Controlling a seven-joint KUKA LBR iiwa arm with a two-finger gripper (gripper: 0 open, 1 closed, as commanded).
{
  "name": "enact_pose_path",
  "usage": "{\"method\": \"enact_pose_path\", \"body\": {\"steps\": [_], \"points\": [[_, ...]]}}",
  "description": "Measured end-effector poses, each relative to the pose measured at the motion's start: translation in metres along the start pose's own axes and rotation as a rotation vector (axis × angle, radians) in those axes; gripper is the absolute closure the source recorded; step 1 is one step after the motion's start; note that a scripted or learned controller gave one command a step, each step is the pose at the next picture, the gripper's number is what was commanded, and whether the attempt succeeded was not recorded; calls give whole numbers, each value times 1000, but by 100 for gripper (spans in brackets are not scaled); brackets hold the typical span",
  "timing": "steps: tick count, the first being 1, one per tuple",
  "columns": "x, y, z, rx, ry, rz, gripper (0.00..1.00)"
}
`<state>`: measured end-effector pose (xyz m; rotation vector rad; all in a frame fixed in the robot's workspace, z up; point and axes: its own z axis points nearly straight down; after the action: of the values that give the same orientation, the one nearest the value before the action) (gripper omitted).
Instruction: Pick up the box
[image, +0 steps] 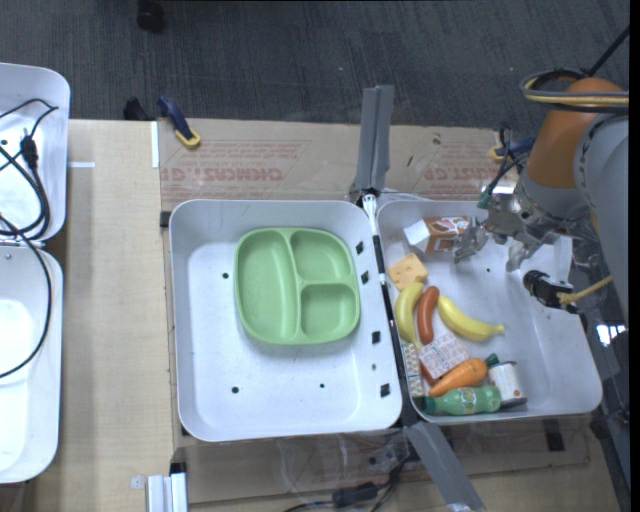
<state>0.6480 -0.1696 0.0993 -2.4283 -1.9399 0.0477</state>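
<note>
Box (438, 236) ×1 | bananas (470, 320) ×2 | gripper (492, 248) beside box

KUKA arm (600, 150): grey body w/ rounded orange band (560, 140) above the wrist. Thin yellowish hoop-like cable ring (575, 92) round the top of the orange section. Wrist block is silver metal w/ dark fittings, black cables and a yellow wire alongside. Tool (492, 245): small, grey-metal, two slim fingers (468, 243).
</note>
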Motion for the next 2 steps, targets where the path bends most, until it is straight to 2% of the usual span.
{"method": "enact_pose_path", "body": {"steps": [1,2], "points": [[1,1,-10,-6,-1,-2,100],[-1,0,-9,0,-3,0,0]]}}
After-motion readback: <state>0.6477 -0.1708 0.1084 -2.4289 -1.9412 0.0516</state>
